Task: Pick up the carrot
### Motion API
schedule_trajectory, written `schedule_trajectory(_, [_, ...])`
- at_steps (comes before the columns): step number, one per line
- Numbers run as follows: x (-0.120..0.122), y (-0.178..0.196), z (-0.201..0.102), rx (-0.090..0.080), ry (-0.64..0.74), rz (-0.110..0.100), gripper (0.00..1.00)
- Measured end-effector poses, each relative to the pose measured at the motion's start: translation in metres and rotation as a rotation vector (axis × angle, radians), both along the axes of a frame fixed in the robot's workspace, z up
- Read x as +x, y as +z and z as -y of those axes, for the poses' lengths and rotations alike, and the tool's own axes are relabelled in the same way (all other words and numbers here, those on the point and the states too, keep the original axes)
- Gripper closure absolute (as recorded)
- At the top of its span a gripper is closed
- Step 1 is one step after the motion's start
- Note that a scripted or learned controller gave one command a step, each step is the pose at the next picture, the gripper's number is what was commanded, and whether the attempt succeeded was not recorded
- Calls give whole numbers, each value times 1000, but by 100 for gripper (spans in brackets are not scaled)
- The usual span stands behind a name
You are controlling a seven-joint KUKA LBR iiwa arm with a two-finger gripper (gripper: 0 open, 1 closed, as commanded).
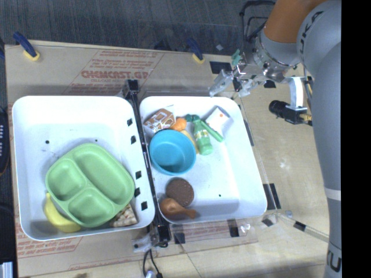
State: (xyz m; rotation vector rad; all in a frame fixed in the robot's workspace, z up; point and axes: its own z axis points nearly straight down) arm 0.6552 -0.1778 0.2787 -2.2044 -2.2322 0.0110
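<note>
Gripper (232, 84) hangs over the right bin's (246, 184) back rim, fingers look spread, holding nothing. Carrot (182, 124) sits wedged between the blue bowl (172, 151) and green bottle (202, 136). Looks like approach stage; next it needs to drop in left of the bottle.

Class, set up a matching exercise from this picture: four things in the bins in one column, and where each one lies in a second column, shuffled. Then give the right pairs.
Things:
1. green divided plate
2. blue bowl
3. carrot
4. brown cookie

Places:
A. right bin, far end, just beyond the blue bowl
B. left bin, near half
C. right bin, near end, past the bowl toward the camera
D. right bin, against the divider side, middle

Pairs: 1-B, 2-D, 3-A, 4-C
</note>
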Motion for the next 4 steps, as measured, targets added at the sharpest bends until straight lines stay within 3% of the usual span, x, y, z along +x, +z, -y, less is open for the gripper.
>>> schedule_trajectory(1, [-2, -123, -35, 2, -24, -12, 0])
schedule_trajectory(2, [2, -161, -42, -21, -104, 3, 0])
schedule_trajectory(3, [1, -166, -32, -15, -116, 8, 0])
schedule_trajectory(4, [0, -165, -37, -25, -105, 13, 0])
